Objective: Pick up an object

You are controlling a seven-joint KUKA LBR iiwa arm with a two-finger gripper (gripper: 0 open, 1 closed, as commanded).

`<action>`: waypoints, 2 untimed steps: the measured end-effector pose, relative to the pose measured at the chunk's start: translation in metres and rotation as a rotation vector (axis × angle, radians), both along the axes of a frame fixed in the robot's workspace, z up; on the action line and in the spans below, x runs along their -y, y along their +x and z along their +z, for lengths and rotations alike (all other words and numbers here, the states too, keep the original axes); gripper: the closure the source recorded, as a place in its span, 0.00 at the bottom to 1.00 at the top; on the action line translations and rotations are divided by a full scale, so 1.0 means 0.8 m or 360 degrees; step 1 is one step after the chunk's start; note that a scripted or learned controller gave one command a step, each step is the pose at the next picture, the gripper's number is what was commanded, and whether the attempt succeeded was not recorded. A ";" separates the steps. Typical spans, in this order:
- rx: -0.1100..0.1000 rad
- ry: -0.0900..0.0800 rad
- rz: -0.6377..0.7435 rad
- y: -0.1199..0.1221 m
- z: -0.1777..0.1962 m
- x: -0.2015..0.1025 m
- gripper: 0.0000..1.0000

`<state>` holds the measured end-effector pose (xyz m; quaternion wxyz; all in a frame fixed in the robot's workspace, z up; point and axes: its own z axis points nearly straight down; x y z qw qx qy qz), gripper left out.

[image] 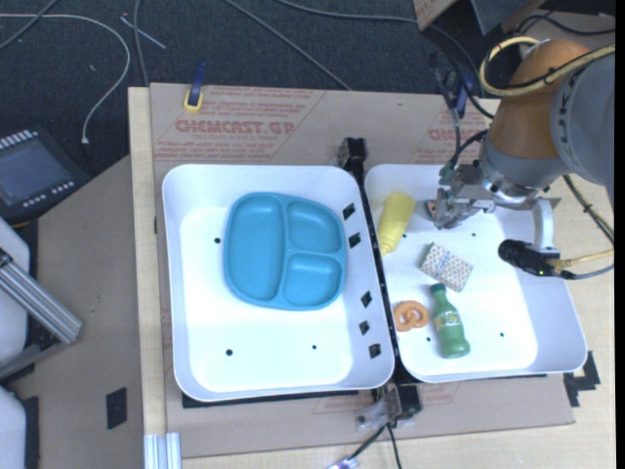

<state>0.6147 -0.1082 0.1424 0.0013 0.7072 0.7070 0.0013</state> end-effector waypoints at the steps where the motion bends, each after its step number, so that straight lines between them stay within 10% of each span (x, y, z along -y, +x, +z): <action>1: 0.0008 -0.0002 0.0003 0.007 0.081 -0.001 1.00; 2: 0.0006 -0.0001 0.0002 0.009 0.142 -0.001 1.00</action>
